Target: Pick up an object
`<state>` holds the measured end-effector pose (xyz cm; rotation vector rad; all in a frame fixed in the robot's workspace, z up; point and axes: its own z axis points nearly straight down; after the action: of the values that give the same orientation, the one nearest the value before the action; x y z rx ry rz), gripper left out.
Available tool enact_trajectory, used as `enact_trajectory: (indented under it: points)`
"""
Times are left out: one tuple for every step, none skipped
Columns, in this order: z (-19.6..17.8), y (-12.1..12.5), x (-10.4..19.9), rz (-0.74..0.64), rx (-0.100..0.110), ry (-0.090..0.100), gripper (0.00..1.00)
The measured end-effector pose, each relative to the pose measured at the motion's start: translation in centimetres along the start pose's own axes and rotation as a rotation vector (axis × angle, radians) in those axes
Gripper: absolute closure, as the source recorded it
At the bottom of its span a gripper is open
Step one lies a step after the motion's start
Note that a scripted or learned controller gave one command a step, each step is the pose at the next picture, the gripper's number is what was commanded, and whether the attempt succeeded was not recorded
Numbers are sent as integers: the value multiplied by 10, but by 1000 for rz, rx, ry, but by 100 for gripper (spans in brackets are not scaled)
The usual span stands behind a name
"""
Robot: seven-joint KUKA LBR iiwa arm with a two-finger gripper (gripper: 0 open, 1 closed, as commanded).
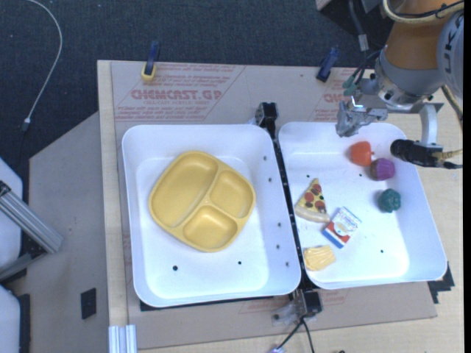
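The right bin holds several small items. An orange-red ball and a purple piece lie near its far right, with a teal lump just below them. A toy pizza slice, a small white, red and blue box and a pale yellow piece lie toward the bin's left side. My gripper hangs over the bin's far edge, up and left of the orange-red ball, with nothing seen in it.
The left bin carries a yellow divided plate. A black clip sits where the two bins meet at the far side. A black attachment on the arm juts over the right bin's right rim.
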<state>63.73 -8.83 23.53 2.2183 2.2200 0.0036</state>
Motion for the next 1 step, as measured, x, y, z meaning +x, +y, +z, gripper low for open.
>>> enact_trajectory:
  points:
    - [7,2,47,-4,5,2,100]
